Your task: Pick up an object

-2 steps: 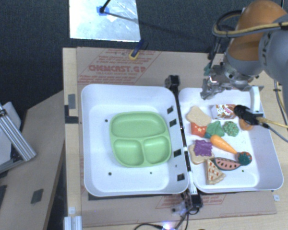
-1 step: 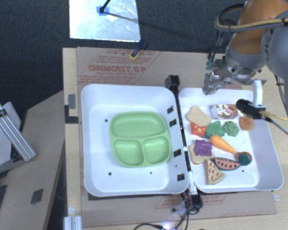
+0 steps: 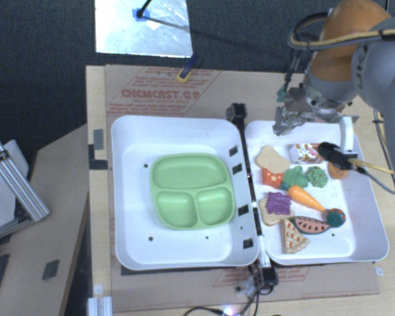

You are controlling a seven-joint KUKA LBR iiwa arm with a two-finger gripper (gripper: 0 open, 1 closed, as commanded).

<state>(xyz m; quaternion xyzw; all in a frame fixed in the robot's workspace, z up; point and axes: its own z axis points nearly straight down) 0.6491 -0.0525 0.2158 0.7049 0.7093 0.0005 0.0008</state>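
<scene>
Hovering above the toast [image 3: 272, 157], the jaws [image 3: 286, 125] (whether open or closed cannot be told) carry nothing visible; the pick is undone, toy food lying beside the toast.

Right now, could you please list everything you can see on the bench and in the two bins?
bins: 2, white, side by side on the bench
tray: 1, green, three compartments, in the left bin
bread slice: 1, tan, right bin, near the divider
carrot: 1, orange, middle of the right bin
broccoli: 1, green, right of the bread
purple toast: 1, purple on tan, near the divider
watermelon slice: 1, red with a dark rind, front of the right bin
waffle wedge: 1, tan, front of the right bin
cardboard: 1 sheet, brown, under the bins
arm: 1, grey and orange, from the right
gripper: 1, grey, above the right bin's far edge
</scene>
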